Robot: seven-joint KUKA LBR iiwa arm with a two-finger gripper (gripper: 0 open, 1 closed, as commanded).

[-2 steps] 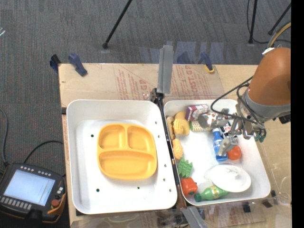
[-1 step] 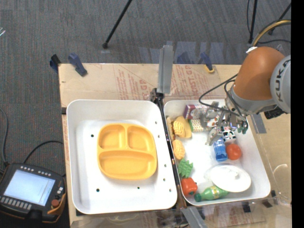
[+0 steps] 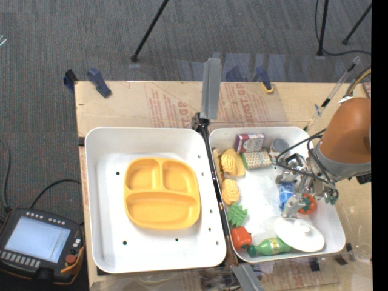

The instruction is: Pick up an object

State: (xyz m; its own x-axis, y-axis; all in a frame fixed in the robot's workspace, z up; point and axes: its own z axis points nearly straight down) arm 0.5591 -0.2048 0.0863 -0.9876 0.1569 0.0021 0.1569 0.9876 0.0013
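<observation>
Tool (image 3: 295, 206) hangs near right bin's (image 3: 337, 222) far-right wall, beside white plate (image 3: 300, 234)

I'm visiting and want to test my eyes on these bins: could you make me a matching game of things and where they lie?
Things:
1. yellow plastic divided tray
2. green plastic bottle
3. small maroon box
4. white round plate

Places:
A. far end of right bin
B. left bin
C. near edge of right bin, lying flat
D. right bin, near right corner, below the gripper

Pairs: 1-B, 2-C, 3-A, 4-D
</observation>
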